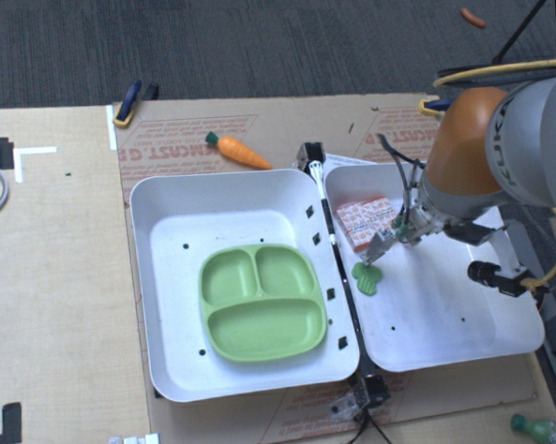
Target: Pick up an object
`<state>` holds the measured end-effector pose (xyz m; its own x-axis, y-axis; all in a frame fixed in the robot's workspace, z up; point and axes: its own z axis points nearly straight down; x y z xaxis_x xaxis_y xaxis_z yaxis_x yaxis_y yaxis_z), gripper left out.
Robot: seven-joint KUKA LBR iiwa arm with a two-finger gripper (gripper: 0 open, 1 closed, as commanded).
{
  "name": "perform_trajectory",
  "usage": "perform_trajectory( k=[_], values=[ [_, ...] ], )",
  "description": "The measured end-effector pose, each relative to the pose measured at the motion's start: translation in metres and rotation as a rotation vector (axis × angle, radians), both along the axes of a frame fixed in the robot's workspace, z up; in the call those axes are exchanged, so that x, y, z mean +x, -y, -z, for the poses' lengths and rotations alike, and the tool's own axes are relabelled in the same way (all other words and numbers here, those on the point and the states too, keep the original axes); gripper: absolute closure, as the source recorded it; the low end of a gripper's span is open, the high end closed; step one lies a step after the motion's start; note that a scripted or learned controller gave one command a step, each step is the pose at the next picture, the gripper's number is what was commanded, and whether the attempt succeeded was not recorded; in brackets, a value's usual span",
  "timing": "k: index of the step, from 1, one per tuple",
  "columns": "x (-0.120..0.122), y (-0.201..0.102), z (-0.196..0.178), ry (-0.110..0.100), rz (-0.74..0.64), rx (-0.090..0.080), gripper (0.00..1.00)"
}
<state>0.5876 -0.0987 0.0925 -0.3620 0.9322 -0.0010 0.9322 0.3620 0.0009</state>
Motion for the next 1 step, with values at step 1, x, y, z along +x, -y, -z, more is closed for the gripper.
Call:
perform_trajectory(
  k=[1],
  values=[
    [0.0672,-0.0914,-0.0998,-0.001,0.138,-0.001,0.0]
  ],
)
